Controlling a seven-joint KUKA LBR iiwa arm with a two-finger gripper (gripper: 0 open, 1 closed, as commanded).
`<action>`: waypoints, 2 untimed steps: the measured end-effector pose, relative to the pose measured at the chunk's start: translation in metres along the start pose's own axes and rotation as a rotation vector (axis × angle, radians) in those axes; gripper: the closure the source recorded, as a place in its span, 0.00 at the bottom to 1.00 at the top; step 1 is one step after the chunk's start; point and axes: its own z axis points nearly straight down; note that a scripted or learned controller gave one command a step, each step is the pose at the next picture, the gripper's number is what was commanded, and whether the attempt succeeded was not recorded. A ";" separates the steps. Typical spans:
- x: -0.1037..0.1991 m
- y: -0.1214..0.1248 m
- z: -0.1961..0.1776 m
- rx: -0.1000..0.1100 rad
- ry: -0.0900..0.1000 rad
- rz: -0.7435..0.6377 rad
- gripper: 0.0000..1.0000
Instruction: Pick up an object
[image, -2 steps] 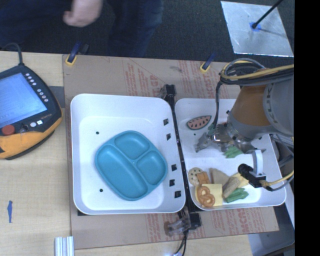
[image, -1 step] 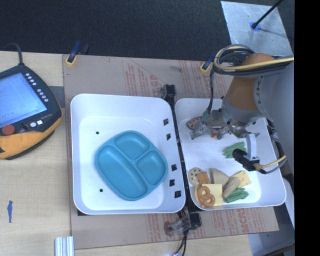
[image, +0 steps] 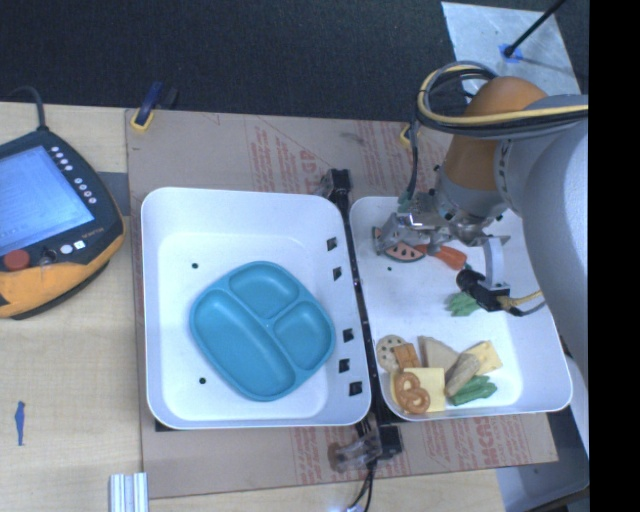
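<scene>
My gripper (image: 408, 240) hangs low over the back left part of the right bin (image: 540, 395), right above a brown round toy food piece (image: 404, 251). An orange carrot-like piece (image: 449, 256) lies just right of it, and a green piece (image: 462, 303) sits further right. Along the bin's front lie several toy foods: a pretzel (image: 410, 389), a yellow cheese slice (image: 428, 378), a round cracker (image: 389, 349), a beige piece (image: 438, 351) and a green bean (image: 472, 391). The grey arm with its orange band (image: 503, 97) covers the bin's back right.
The left bin (image: 170, 220) holds a blue divided plate (image: 262, 328). A teach pendant (image: 45, 215) lies on the bench at the far left. A black cable (image: 497, 280) dangles from the wrist over the right bin.
</scene>
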 end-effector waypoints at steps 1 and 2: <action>-0.001 -0.003 -0.009 0.012 0.000 -0.004 1.00; 0.057 -0.056 -0.099 0.003 0.003 -0.003 1.00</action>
